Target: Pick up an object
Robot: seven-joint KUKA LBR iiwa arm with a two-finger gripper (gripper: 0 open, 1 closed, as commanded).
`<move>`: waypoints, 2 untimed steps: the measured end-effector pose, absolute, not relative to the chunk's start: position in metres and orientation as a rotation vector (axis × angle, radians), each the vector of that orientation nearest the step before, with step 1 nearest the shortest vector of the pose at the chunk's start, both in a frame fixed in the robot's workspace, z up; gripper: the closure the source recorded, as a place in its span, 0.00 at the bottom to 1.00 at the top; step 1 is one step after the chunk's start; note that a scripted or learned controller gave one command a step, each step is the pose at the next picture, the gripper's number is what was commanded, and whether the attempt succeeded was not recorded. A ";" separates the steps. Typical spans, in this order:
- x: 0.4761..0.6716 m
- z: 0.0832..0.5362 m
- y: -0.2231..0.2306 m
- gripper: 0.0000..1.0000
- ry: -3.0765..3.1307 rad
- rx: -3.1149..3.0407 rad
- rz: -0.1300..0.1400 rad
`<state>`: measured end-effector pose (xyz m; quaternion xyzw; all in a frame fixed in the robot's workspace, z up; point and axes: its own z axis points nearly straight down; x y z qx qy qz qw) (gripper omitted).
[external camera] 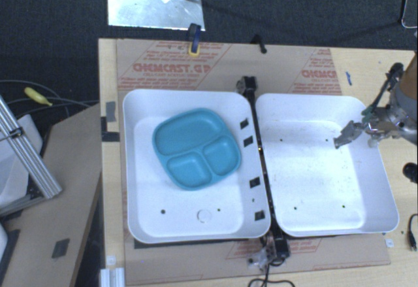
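End effector (356, 132) over right bin (313, 214); cardboard-covered bench (176, 63), dark carpet (52, 24).

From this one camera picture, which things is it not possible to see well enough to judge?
- Gripper, camera view: small and blurred over the right bin; no telling whether anything is in it.
- Arm, camera view: cut off by the right edge.
- Small round mark in the left bin, below the blue divided plate: too faint to identify.
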<state>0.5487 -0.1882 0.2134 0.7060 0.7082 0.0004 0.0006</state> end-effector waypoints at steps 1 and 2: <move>0.495 0.310 -0.126 0.00 2.229 2.215 0.000; 0.600 0.513 -0.048 0.00 2.224 2.195 0.025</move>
